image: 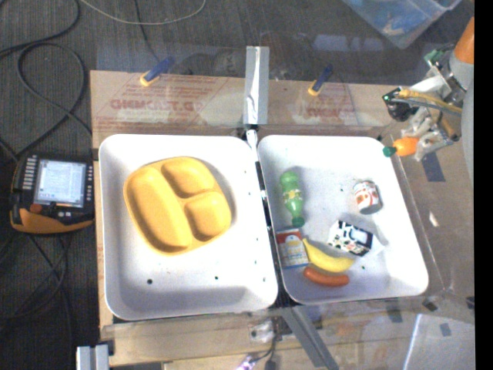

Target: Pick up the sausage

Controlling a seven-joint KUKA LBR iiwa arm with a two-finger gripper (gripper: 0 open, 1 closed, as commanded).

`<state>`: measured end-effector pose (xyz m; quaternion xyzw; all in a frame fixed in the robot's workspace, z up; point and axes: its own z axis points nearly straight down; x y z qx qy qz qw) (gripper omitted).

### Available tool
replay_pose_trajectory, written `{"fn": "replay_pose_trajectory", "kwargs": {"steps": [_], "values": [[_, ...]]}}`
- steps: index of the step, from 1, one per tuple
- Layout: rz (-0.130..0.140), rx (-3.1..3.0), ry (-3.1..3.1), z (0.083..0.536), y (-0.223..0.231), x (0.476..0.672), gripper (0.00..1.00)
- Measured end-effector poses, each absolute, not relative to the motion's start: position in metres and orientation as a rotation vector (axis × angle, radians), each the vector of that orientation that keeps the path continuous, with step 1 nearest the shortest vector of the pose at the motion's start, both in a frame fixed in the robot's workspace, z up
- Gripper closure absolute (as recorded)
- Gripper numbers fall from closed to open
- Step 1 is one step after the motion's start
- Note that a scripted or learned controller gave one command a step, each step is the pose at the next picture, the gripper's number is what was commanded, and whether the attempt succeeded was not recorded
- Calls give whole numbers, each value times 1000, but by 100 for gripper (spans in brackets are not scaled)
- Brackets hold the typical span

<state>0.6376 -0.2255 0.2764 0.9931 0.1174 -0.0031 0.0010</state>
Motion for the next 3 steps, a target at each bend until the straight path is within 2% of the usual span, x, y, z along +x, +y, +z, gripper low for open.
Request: {"fn": "replay_pose_trajectory", "kwargs": {"steps": [1, 2, 3], "values": [[-12, 3124, 317, 283, -163, 655, 100], [-10, 3126, 326, 283, -88, 650, 100], [-21, 3128, 325, 288, -89, 651, 100]]}}
